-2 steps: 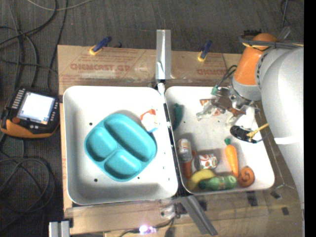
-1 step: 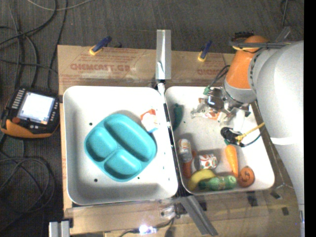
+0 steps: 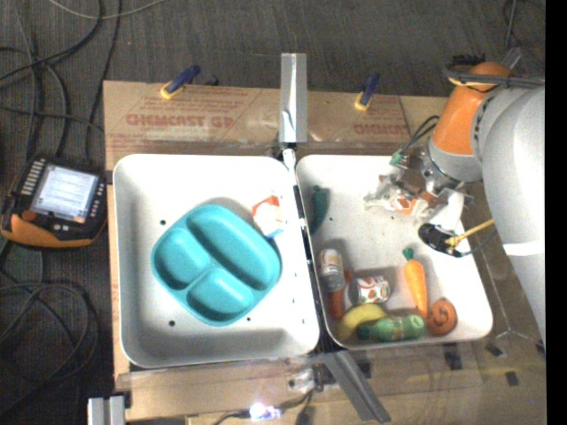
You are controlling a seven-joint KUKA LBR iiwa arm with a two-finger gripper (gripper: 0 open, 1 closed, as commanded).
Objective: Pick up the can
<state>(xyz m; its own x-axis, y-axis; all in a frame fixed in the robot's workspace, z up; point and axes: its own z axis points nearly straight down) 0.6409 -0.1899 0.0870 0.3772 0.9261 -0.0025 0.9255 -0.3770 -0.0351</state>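
A silver can [image 3: 331, 268] stands near the left wall of the right bin [image 3: 390, 246]. Just to its right, a second can [image 3: 372, 289] with a red and white label lies on its side. My gripper [image 3: 405, 187] hangs over the far right part of that bin, well away from both cans, up and to their right. A small orange and white thing [image 3: 405, 204] sits right under the gripper; whether it is held is unclear.
Around the cans lie a carrot [image 3: 415, 286], a banana [image 3: 361, 315], a green bottle [image 3: 394, 328], a brown pastry [image 3: 441, 315] and a dark green item [image 3: 315, 204]. The left bin [image 3: 142, 326] holds a teal divided plate [image 3: 217, 262] and a small red and white object [image 3: 268, 215].
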